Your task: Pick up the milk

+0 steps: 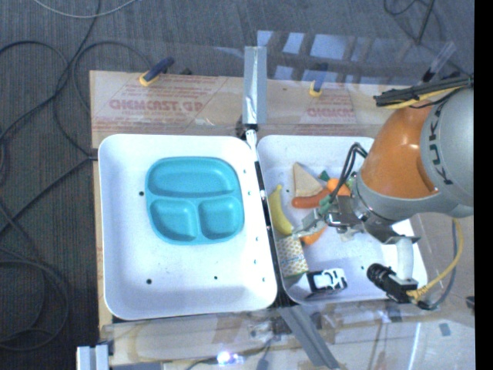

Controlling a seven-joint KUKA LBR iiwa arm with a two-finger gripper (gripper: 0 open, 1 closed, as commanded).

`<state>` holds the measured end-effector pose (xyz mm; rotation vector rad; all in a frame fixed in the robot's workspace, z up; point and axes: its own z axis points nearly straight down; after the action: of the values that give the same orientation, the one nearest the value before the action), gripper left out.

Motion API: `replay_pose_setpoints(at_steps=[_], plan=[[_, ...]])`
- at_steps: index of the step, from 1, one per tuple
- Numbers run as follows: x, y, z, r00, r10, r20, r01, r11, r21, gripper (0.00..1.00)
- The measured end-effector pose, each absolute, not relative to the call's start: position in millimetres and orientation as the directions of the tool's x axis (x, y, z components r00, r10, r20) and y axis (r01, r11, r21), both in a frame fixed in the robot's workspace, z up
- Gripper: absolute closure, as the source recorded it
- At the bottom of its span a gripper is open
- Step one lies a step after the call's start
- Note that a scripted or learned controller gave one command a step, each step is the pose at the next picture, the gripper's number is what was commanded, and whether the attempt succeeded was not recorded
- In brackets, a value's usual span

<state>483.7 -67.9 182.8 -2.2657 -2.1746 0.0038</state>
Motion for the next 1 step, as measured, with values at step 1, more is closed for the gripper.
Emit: replay_pose_setpoints(at_steps=[1], plan=[[563.3, -67.8, 182.6, 0.252, 0.968, -0.004, 0.968, -0.252, -0.004, 0.00]])
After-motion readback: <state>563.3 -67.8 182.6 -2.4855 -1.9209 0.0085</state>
